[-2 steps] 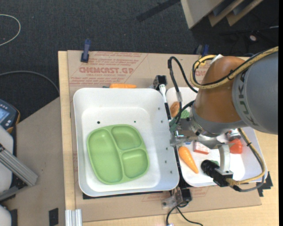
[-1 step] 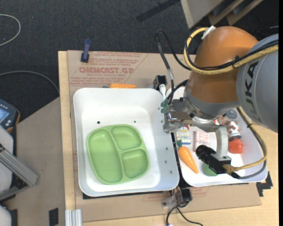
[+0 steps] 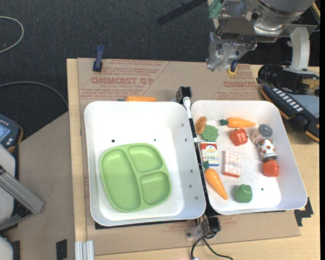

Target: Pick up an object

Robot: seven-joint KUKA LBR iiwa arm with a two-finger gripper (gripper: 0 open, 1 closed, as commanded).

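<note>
Grey metal two-finger gripper (image 3: 222, 62) raised at upper right, pointing downward; grey arm (image 3: 277, 12) entering from right.

A: Is there any writing that can be read?

B: Yes. On the brown board (image 3: 152, 81) under the bins, red letters say "CHEMCAST", at the far left. Smaller lines stand around it, too small to read.

A: And on the right?

B: The same red print (image 3: 238, 84) is there again, partly cut off. The two small cartons (image 3: 209, 154) have labels, but they are blurred.
</note>
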